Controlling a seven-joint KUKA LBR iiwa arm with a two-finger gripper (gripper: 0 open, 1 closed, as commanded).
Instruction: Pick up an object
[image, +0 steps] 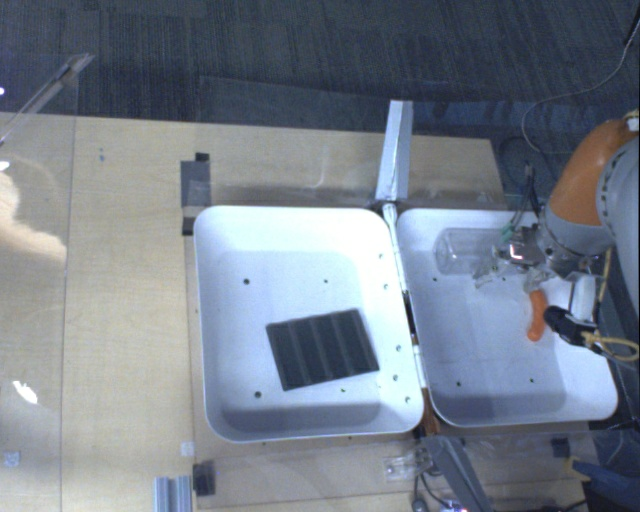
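A clear plastic cup (462, 250) lies on its side at the back of the right bin (480, 390). My gripper (512, 258) hangs low over that bin, right beside the cup's right end. Whether it touches the cup is unclear. A thin orange stick-like object (537, 316) lies just below the gripper, near the bin's right side. A black ribbed rectangular pad (322, 348) lies flat in the middle of the left bin (230, 300).
The two white bins sit side by side on a pale wooden bench (110, 320), with a metal post (395, 150) behind their shared edge. The grey arm with its orange band (585, 180) covers the right bin's back right corner.
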